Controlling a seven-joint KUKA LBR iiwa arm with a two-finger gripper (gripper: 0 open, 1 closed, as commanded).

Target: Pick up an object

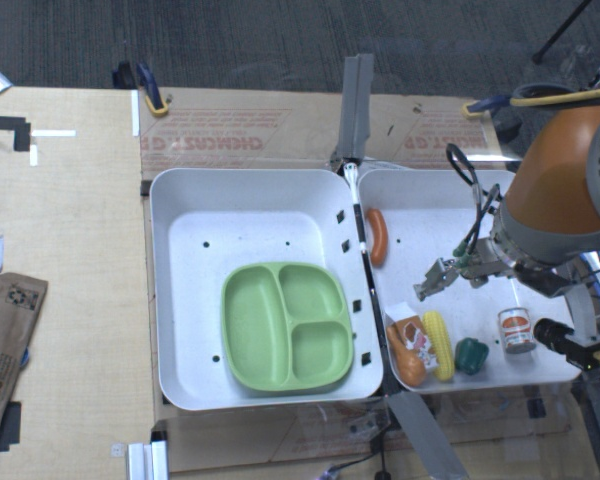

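Right white bin point(410, 193): open, empty hand point(432, 280) hovers above corn cob point(438, 345), hot dog point(378, 237) up-left.

Left bin point(180, 268): white plastic by the look of it, smooth, soft sheen
Right bin point(420, 198): same white smooth plastic look
Divided plate point(285, 325): pale green plastic, smooth, matt to satin
Sausage point(378, 237): orange-red, glossy, plastic-looking
Corn cob point(438, 345): yellow, bumpy surface, plastic-looking
Green pepper point(471, 355): dark green, smooth, slight shine
Can point(516, 330): metallic rim, printed paper-like label
Gripper point(432, 282): bare grey metal, dull
Arm band point(565, 173): orange, smooth, satin
Bench point(70, 218): light wood-look board, matt
Sheet under bins point(240, 133): brown corrugated cardboard, printed, matt
Floor point(280, 18): dark grey, rough carpet-like texture
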